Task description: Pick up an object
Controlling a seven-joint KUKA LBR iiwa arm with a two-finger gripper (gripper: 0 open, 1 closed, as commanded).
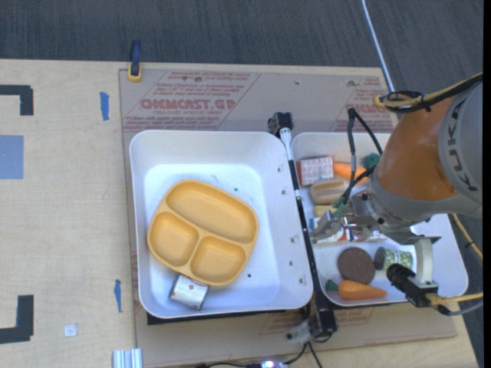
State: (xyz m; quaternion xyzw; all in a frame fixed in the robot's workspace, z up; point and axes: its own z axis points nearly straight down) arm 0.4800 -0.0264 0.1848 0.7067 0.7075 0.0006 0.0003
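Note:
My gripper (335, 225) hangs low over the left side of the right bin (454, 276), at the end of the grey and orange arm. Just below it lies a brown round disc (357, 264), and an orange carrot (360, 290) rests near the bin's front edge. A red-and-white box (313, 170) and a tan bun-like piece (328, 192) lie just beyond the gripper. Right of the disc sits a small green-labelled item (399, 259). The arm hides the middle and right of this bin.
The left bin (146, 152) holds a yellow divided plate (203, 232) with a small silver-white box (189, 291) against its front edge. A black clamp (281, 121) sits at the far end of the wall between the bins. Cables run along the arm.

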